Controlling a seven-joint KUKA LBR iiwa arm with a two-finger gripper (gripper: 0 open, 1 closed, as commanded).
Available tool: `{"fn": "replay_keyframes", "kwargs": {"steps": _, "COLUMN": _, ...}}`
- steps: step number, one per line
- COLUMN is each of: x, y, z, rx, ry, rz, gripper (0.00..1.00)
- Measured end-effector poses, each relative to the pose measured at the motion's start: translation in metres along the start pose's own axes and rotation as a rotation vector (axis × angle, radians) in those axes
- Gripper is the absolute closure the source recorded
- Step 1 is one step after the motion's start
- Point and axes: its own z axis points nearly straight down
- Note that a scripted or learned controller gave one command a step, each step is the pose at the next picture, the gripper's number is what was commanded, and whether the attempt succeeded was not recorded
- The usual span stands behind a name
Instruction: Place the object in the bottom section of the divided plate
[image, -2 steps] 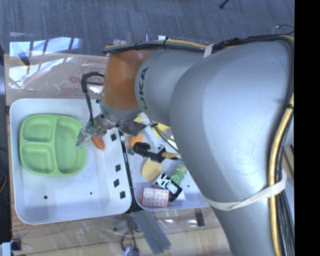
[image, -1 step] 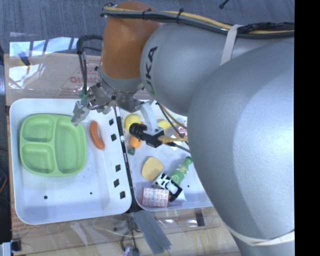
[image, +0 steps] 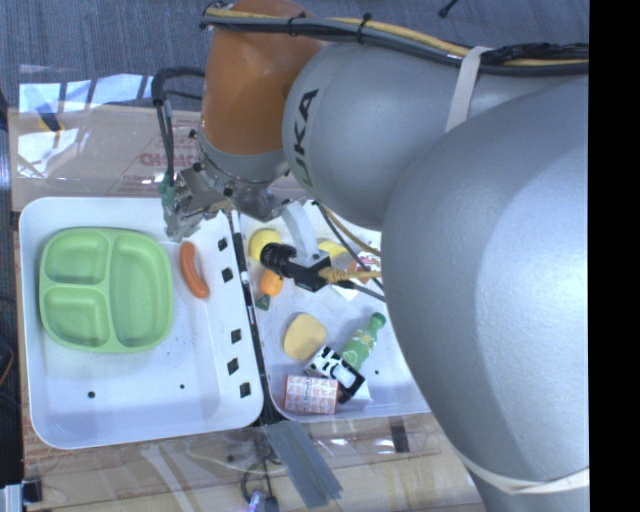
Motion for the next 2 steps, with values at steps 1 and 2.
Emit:
{"fn": "replay_keyframes", "kwargs": {"steps": 1, "x": -0.0090, "y": -0.0146, "z": -0.0366, "rx": -0.009, "ry": 0.000, "rz": -0.149, "gripper": 1.00}}
{"fn": "replay_keyframes", "kwargs": {"steps": 2, "x": -0.0088, "y": -0.0146, "z": -0.0366, "rx": -0.009, "ry": 0.000, "rz": -0.150, "gripper": 0.00}}
